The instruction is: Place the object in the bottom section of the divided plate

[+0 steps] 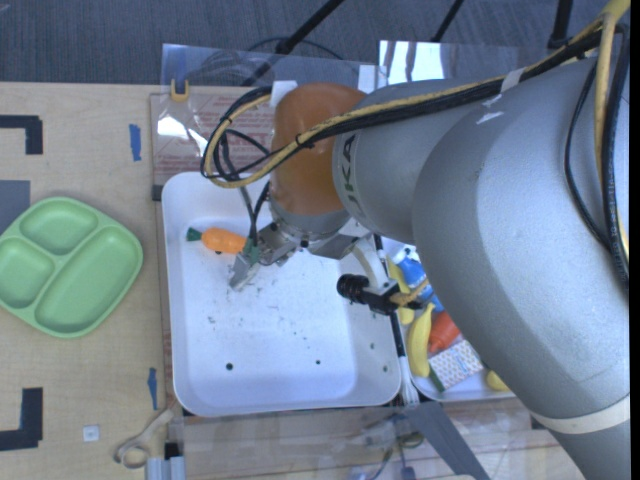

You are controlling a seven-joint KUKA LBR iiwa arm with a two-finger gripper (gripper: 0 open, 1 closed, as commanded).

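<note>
Orange and small, the toy carrot point(222, 239) lies in the upper left part of the left white bin point(190, 368), its green tip pointing toward the bin's left wall. Just to its right and a touch lower hangs the hand point(245, 268), tips down close to the bin floor, and nothing sits between them; whether they are spread or pinched I cannot tell from up here. So the pick looks like the step in play, and it isn't made yet. To do it well, I'd say the hand wants to shift left and up so the tips straddle the carrot's thick orange body, across its narrow width, not along its length. Come down square, because a glancing touch could roll it toward the wall. Behind the hand, the grey arm point(480, 198) with its orange band point(305, 153) covers much of the right bin point(470, 386), where a banana point(420, 336) and other bright bits lie. Far left on the desk point(80, 118), well apart from the bins, waits the green divided plate point(67, 265); its big lower section is the target, so lift clear of the bin rim first.
</note>
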